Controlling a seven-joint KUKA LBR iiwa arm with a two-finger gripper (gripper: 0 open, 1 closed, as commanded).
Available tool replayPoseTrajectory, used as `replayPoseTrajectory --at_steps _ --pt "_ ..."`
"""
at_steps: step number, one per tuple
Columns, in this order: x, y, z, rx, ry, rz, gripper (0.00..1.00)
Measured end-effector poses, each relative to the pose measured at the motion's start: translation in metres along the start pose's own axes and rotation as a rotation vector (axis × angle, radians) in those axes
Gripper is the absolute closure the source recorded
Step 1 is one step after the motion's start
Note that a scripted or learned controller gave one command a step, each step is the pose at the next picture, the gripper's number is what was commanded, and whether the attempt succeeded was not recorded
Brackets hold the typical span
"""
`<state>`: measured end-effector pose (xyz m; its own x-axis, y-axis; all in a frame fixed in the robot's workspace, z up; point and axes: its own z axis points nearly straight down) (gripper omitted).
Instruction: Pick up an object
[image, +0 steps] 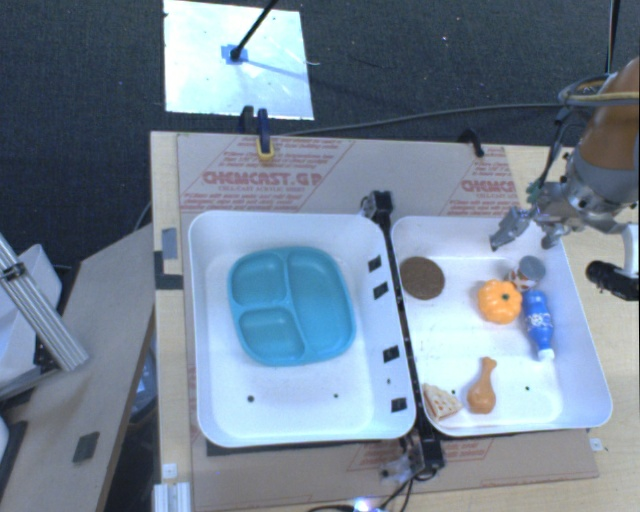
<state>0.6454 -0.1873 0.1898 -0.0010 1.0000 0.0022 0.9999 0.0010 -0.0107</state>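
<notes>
Claw hovering at the right bin's far edge, nothing picked yet.

We are seeing the claw (528, 228) spread open and gripping nothing, above the right bin (455, 345). Near it, we are finding the orange pumpkin (499, 301), touching a blue bottle (538, 323). A brown disc (422, 277), drumstick (483, 385) and cracker (441, 402) are lying well apart; a blue tray (292, 304) is occupying the left bin (215, 385).

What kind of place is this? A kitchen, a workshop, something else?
Most likely a robotics test bench, not a kitchen. Two white bins sit on a protected board, holding toy-like food such as a small pumpkin, and a robot's hand hangs above the right bin.
</notes>
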Motion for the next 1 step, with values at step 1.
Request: replayPoseTrajectory --at_steps 1 --pt "0.0004 0.0031 -0.0081 -0.013 -0.003 -0.003 0.0"
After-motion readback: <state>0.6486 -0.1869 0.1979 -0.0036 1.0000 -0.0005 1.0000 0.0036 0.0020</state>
